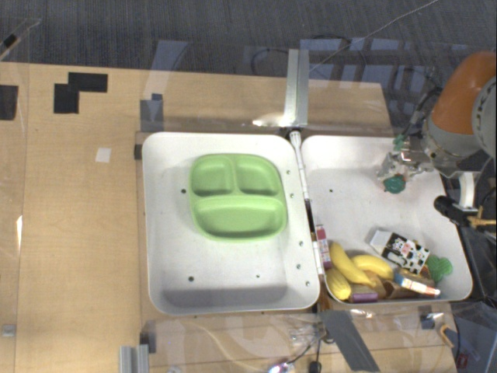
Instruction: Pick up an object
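My gripper [403,166] hangs over the far part of the right bin [353,208], reaching in from the right. A small round teal object [394,183] sits right at its lower left end; whether it is gripped or lying on the bin floor is unclear. At the bin's near edge lies a pile: two yellow bananas [351,268], a black-and-white patterned box [404,249], a green lump [439,268], a purple piece [363,294] and a white-and-orange marker [419,287].
A green divided plate [235,195] lies in the left bin [171,270]. A metal divider rail [304,200] runs between the two bins. The arm's grey body and orange band [460,99] stand over the right bin's far right corner.
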Motion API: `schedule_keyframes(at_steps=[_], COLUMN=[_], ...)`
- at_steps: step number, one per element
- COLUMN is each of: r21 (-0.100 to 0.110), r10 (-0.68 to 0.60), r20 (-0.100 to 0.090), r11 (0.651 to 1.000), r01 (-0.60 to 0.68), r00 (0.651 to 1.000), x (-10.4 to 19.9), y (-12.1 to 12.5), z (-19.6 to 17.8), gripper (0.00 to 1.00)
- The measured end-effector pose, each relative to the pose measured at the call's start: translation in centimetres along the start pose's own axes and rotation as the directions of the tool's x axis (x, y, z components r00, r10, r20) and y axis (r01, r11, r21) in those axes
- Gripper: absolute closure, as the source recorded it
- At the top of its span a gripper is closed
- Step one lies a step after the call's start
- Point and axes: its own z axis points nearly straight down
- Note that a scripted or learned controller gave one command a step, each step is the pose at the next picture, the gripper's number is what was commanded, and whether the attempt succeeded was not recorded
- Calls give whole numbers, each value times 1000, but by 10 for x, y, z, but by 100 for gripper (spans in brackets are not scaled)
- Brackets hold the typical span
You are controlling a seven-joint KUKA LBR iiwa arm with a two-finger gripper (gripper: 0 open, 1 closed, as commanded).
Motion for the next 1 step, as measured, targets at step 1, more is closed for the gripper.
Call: schedule_keyframes(at_steps=[1], r21=[10], r10=[-112], r20=[-3], r11=[994], r01=[112], r00=[994], x=[70], y=[24], z=[-85], gripper=[100])
